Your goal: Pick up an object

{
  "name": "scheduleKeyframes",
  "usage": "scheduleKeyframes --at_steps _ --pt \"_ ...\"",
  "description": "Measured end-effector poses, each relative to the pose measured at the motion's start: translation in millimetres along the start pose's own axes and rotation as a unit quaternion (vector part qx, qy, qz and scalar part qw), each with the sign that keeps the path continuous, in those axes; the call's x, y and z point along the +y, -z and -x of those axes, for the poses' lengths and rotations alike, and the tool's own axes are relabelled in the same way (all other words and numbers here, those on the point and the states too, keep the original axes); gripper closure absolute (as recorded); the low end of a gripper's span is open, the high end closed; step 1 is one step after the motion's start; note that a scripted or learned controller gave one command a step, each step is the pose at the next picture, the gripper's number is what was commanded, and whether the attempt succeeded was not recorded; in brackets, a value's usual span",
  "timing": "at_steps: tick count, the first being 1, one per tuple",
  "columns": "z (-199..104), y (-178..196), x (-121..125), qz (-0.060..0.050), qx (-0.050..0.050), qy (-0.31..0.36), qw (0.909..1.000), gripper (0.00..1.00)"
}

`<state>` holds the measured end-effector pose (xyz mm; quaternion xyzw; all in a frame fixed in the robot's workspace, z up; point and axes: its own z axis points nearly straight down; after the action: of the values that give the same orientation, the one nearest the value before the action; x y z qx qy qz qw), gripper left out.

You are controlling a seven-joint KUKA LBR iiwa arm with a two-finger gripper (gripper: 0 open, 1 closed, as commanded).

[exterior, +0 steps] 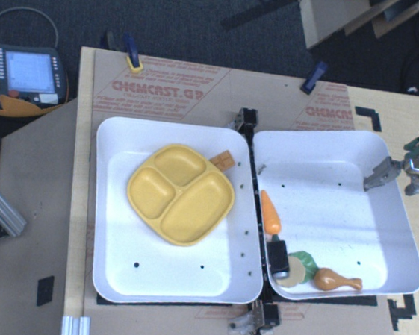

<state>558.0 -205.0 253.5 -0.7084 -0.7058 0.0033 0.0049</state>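
At the right edge of the camera view, the gripper [394,179] is hanging over the far right rim of the right bin [346,152]. Two grey fingers [381,173] are spreading apart, one slanting down to the left over the bin's rim and the other pointing down near the frame's edge, so the claw is sitting released, with nothing between the fingers and nothing touching them except, possibly, the rim below, which cannot be told from this angle. The objects are lying well apart from the claw, gathered along the right bin's left and near sides. An orange carrot [270,212] is resting against the left wall, pointing along it. Just below it a small black block [278,258] is lying close to the same wall. Beside that, in the near left corner, a round beige disc [292,273] is overlapping a green piece [306,261], and a brown drumstick [336,279] is lying just to their right, its thin end pointing right. In the left bin [114,212], a yellow divided plate [181,194] is sitting toward the far side, with a small brown block [222,160] touching its far right edge.
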Motion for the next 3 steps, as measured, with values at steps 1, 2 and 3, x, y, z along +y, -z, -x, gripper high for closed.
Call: scheduleKeyframes --at_steps 1,2,3 --pt "-1 7 2 0.006 -0.002 0.002 1.0 0.0" --pt "9 -49 6 0.003 0.0 0.001 1.0 0.0" --pt "7 -90 7 0.005 -0.001 0.002 1.0 0.0"
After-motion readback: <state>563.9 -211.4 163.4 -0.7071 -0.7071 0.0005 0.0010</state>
